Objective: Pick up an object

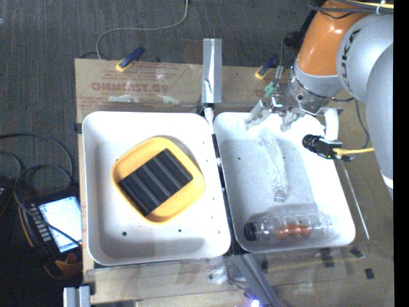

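Bench: brown board surface point(137, 85) with faded red lettering, spanning the middle of the frame, bearing both bins.
Arm: grey KUKA arm with an orange band point(326, 37), entering from the upper right of the frame, wrist angled down toward the right bin's upper edge.
Left bin: shallow white rectangular tray point(105, 235), left of centre, holding one item.
Right bin: shallow white rectangular tray point(255, 171), right of centre, touching the left bin along a shared middle edge.
Yellow item: rounded yellow plastic pad with a black ribbed panel on top point(158, 178), lying tilted in the middle of the left bin.
Bottle: clear plastic bottle with a dark cap and reddish contents point(287, 227), lying on its side along the lower edge of the right bin, cap toward the left.
Wrapper: crumpled clear plastic piece point(275, 165), mid right bin, above the bottle and apart from it.
Gripper: two-finger gripper point(275, 117), fingers spread apart with nothing between them, over the upper part of the right bin, near the wrapper's top end.
Clips: two blue-and-yellow clamps point(130, 58), at the board's upper edge.
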`<state>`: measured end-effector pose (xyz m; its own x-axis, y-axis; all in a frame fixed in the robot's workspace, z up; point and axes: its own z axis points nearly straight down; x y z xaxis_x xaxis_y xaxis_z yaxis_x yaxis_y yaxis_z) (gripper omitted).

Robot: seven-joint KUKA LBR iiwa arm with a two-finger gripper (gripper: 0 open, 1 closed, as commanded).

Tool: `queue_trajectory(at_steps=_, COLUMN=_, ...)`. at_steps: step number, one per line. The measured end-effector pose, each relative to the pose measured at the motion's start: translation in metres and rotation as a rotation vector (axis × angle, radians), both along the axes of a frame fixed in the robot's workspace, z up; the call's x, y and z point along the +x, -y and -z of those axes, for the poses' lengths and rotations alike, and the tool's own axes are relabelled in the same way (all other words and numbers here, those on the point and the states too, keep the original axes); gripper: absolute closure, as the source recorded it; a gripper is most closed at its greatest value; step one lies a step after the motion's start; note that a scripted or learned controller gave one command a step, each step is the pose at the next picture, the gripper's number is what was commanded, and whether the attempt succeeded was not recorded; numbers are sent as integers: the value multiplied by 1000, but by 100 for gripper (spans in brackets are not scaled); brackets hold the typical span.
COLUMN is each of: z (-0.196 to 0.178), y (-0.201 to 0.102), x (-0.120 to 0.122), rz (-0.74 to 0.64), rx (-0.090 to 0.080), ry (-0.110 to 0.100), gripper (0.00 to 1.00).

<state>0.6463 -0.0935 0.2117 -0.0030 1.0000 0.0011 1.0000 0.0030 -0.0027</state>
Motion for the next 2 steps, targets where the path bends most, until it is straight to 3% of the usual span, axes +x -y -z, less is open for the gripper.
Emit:
queue_trajectory(at_steps=1, z=51, y=71, x=-78, rz=-239, rx=0, ry=2, gripper=0)
queue_trajectory(at_steps=2, z=120, y=80, x=-99, rz=-300, rx=-5, ry=17, gripper=0)
